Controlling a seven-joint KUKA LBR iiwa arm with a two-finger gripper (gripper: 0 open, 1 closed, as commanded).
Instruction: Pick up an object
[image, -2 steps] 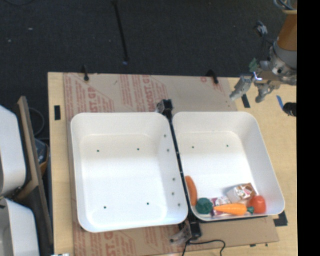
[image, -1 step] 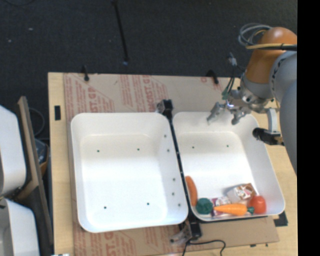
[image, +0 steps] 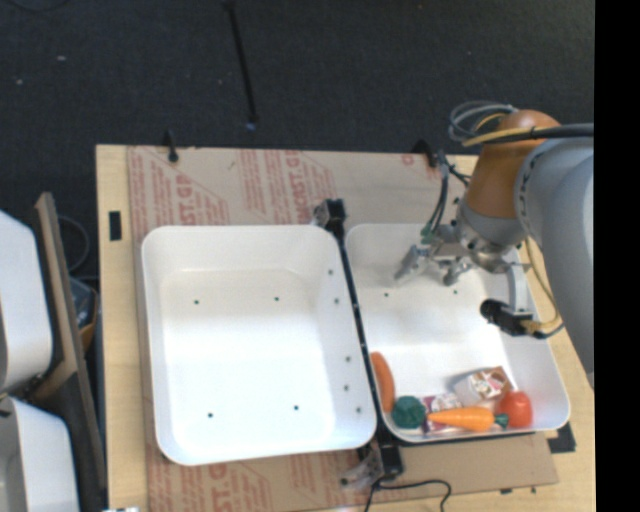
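**Gripper over the right bin's far end, objects at the near edge**

The things to pick lie together along the near edge of the right bin (image: 440, 320). A carrot (image: 382, 378) lies against the bin's left wall, running lengthwise toward the near corner. Just beyond its near tip sits a green piece (image: 407, 410), dark and rounded. A second carrot (image: 465, 419) lies crosswise beside the green piece, along the near wall. Above it a small packet (image: 482, 384) with a printed face rests tilted, and at the right end a red piece (image: 515, 407) sits touching the crosswise carrot's tip.

The gripper (image: 432, 268) hangs over the far part of the same bin, well apart from these objects, with bare white floor between. Its fingers (image: 408, 264) are spread apart, with nothing between them. The arm (image: 540, 190) comes in from the right, its orange band (image: 500, 175) above the wrist, with cables looped at the top.

The left bin (image: 250, 340) sits beside the right one, their walls touching along the middle. Both rest on a cardboard sheet (image: 230, 185) on the bench (image: 118, 330).
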